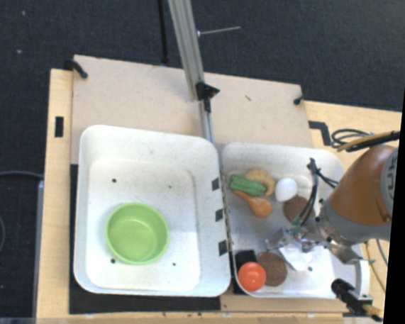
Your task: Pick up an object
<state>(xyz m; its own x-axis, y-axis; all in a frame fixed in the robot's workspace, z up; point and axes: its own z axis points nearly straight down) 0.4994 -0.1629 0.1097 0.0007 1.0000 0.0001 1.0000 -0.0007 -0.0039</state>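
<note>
Object choice is open here, since the task names no single thing: the right bin (260, 156) holds a cluster of small items, while the left bin (97, 147) carries a green bowl (137, 233) at about 7 o'clock of its floor. In the right bin a green pickle-like piece (248, 185) lies across a tan lump (260, 176), with an orange-brown piece (261, 207) just below and a white egg-shaped item (286, 188) at their 3 o'clock; a brown round thing (296, 208) sits beside that. At the bin's 7 o'clock corner a red-orange ball (252, 275) touches a brown disc (273, 268). The arm (360, 194) reaches in from 3 o'clock and the claw (299, 242) is low over the bin floor between the 2 groups, near a pale crumpled item I cannot identify. I judge this the approach or descent step, with nothing visibly lifted. The next move calls for settling on 1 target, likely the brown disc or the pale item, and centring over it. Whether the claw is open or closed I cannot tell; the wrist and cables crowd it, and the bin's 3 o'clock side is covered by the arm.
</note>
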